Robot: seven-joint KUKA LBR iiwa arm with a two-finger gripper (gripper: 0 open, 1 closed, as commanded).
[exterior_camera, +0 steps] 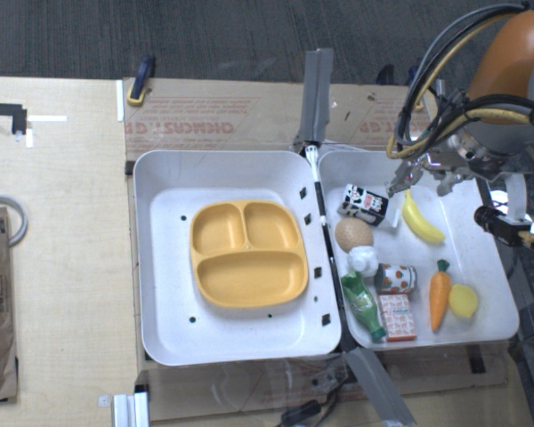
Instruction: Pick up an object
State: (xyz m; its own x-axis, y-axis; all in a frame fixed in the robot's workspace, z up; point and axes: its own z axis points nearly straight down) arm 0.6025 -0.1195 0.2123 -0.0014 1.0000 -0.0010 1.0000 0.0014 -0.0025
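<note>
Camera view: left bin (160,327) holds a yellow plate (247,253).

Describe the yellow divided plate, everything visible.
The yellow divided plate looks like matte moulded plastic, a rounded rectangle with raised ridges splitting it into three compartments: two smaller ones at the far side, one long one at the near side. All three look bare. It lies flat, right way up and slightly rotated, roughly centred on the floor of the left bin, touching only that floor, apart from the walls.

dark carpet floor (205,20), pale wooden bench (53,265)
</note>
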